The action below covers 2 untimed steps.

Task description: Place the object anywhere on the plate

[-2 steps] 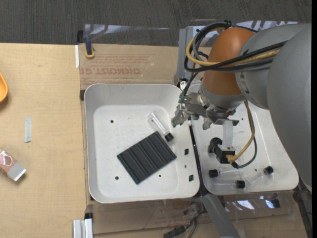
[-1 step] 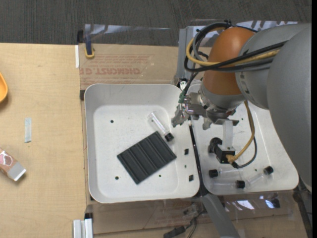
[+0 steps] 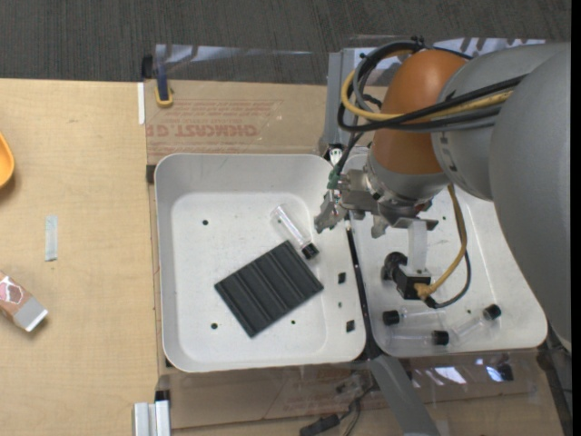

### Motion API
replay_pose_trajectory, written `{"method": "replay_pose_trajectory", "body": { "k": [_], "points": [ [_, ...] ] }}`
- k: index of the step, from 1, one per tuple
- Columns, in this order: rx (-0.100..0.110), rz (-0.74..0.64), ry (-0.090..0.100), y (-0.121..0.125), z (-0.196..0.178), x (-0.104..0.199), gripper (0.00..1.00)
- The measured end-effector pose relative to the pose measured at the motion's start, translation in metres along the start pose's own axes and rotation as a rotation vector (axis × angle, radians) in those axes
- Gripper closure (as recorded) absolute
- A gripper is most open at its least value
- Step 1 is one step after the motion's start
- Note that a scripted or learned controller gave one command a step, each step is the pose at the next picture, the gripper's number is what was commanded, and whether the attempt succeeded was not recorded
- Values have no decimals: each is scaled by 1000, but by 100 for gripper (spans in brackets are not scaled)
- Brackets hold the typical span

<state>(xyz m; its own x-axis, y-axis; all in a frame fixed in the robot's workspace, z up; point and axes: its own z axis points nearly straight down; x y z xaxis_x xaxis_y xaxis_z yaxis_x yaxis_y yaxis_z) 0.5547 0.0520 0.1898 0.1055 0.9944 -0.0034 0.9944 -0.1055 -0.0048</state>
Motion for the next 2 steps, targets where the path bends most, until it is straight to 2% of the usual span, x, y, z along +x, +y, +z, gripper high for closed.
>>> {"method": "replay_pose_trajectory", "body": {
  "k": [2],
  "points": [
    [0, 0, 0, 0, 0, 0, 0]
  ]
}}
